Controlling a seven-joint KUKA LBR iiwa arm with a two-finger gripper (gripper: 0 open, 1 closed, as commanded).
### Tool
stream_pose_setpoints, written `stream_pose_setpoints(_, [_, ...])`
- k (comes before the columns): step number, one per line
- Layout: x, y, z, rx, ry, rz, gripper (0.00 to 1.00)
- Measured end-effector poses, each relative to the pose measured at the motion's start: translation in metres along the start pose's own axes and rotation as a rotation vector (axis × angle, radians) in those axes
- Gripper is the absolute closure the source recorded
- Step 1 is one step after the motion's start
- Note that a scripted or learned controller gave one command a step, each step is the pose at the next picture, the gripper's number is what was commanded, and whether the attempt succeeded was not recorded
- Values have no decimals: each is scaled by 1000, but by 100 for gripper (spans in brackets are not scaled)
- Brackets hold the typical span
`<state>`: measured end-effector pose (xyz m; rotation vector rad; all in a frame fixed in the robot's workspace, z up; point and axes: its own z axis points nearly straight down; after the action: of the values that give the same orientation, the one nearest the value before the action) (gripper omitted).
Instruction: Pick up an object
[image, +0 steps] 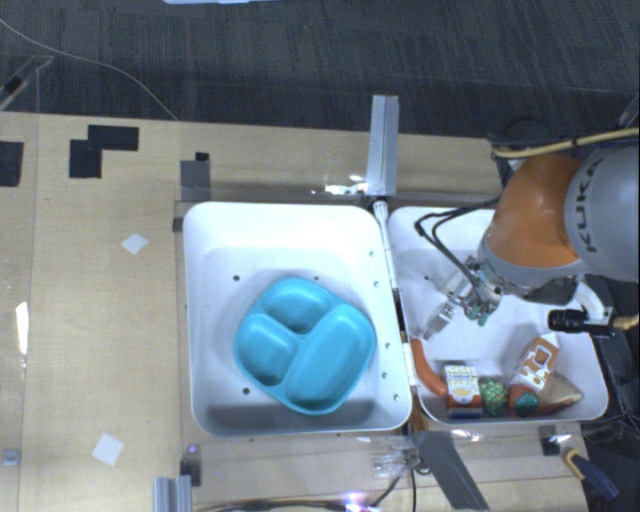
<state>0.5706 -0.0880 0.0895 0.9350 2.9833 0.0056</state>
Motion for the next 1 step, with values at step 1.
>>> stream_pose_setpoints(1, [43,-34,-2,-2,-2,177,0])
